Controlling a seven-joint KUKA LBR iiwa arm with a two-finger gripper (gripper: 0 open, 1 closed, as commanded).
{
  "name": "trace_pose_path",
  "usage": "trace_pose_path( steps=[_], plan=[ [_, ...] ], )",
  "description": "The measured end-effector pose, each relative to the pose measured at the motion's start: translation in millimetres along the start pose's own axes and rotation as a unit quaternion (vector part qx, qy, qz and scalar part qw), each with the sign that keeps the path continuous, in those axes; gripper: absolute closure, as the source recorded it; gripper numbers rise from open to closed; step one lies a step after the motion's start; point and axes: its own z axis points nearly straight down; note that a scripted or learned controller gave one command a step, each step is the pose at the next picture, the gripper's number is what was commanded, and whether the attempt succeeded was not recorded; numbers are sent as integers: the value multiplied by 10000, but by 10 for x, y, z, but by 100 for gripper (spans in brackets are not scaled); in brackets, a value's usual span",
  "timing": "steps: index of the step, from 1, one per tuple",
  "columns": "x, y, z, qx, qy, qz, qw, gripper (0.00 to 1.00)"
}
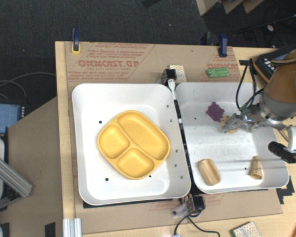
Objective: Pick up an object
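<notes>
Here my pincer (pixel 232 124) is low in the right shallow white bin (pixel 237 179).
I cannot tell how open it is; the small purple lump (pixel 215 111) lies just left.

The worktop (pixel 113 63) is a flat tan board printed with faded red lettering, held by two blue clamps (pixel 76 38) at its far edge. Two shallow white plastic bins rest on it side by side: the left bin (pixel 84 132) and the right bin (pixel 197 95), rims touching. A small green object (pixel 218 73) lies beyond the right bin.
</notes>
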Motion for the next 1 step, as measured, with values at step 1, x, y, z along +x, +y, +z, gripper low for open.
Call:
trace_pose_path(
  steps=[1],
  plan=[
    [250,649,-13,-77,-10,-64,9999,0]
  ],
)
